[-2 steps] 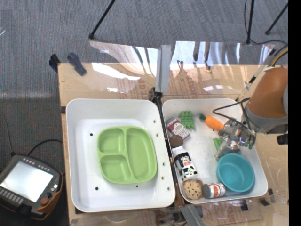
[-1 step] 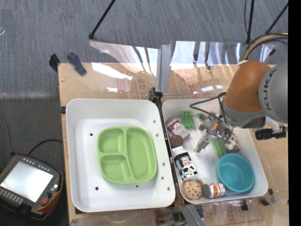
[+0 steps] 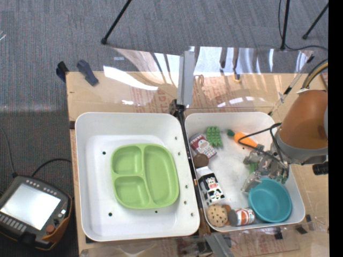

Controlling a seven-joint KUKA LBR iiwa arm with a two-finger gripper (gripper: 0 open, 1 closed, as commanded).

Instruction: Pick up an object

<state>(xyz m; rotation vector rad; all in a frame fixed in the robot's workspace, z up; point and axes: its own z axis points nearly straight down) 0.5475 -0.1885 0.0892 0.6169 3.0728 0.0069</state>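
Observation:
My gripper (image 3: 259, 173) hangs low over the right bin (image 3: 236, 116), under the orange band of the arm (image 3: 305, 123). It sits just above the rim of a teal bowl (image 3: 270, 202) and below an orange carrot (image 3: 245, 139). Nothing can be made out in its grasp. Left of it lie a cow-print milk carton (image 3: 209, 188), a red and white packet (image 3: 202, 145), a brown round piece (image 3: 200, 160) and a green toy (image 3: 214, 136). At the bin's front edge rest a cookie (image 3: 217, 214) and a small can (image 3: 244, 217).
The left bin (image 3: 91, 127) holds a green divided plate (image 3: 144, 175). A metal post (image 3: 185, 79) stands behind the seam between the bins. A teach pendant (image 3: 32, 208) lies on the floor at the lower left.

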